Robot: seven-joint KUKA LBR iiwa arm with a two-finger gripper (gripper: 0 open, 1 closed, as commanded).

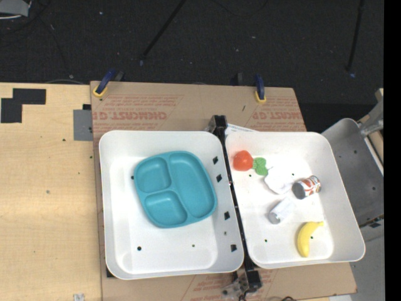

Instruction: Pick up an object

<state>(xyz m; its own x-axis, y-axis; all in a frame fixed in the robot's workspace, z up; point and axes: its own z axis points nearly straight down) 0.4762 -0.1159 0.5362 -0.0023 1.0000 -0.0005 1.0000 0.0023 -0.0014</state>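
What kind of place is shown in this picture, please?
Probably a robotics lab test bench, not a kitchen. Two white bins sit on a clamped cardboard sheet, holding toy-like items such as a banana and a teal divided plate; cables run across the dark floor behind.

- The bench (pixel 44 187) is being viewed from above by one fixed camera, tilted so that the far edge is being shown at the top.
- Both white bins are being framed whole: the left bin (pixel 119 243) near the centre, the right bin (pixel 338 243) toward the right edge.
- A moderate distance is being kept, so the cardboard sheet (pixel 188 108) under the bins and the dark floor (pixel 188 30) beyond the far edge are being taken in.
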